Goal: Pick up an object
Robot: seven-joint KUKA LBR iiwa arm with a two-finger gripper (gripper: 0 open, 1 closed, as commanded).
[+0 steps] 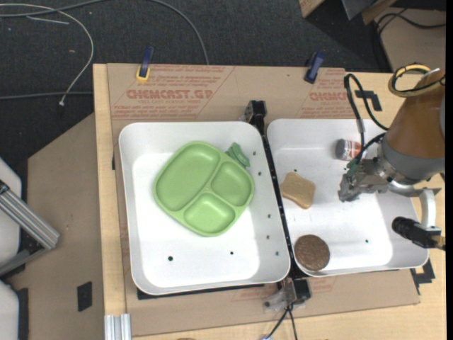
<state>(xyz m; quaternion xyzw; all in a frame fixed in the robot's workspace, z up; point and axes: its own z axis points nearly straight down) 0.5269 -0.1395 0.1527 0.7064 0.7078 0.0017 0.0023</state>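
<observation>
From my station, the nearest candidate for picking is a tan sponge-like block (298, 189). It lies on the floor of the right bin (354, 241), close to the bin's left wall and about halfway along it. The gripper (352, 187) sits just to the block's right, apart from it, with bare white floor between the two. I see nothing held in the gripper, and the dark cluster at its tip is too muddled for me to tell whether it is apart or together.

Just beyond the gripper, toward the far wall, a small grey cylinder with a red end (347, 148) lies on its side, very near the wrist. A round brown disc (311, 252) rests in the near left corner of the same bin, well apart from the gripper and below the tan block.

The arm (417, 137) comes in from the right, its orange section above the grey wrist, and a black cable (356, 108) loops along it.

In the left bin (145, 250) a green divided plate (204, 188) lies flat near the middle. A small darker green item (238, 154) touches its upper right rim; I can't make out what it is.

Both bins stand side by side on a cardboard-covered bench (184, 91). Blue clamps (146, 63) grip its far edge, and thin cables (78, 20) trail over the dark floor beyond.
</observation>
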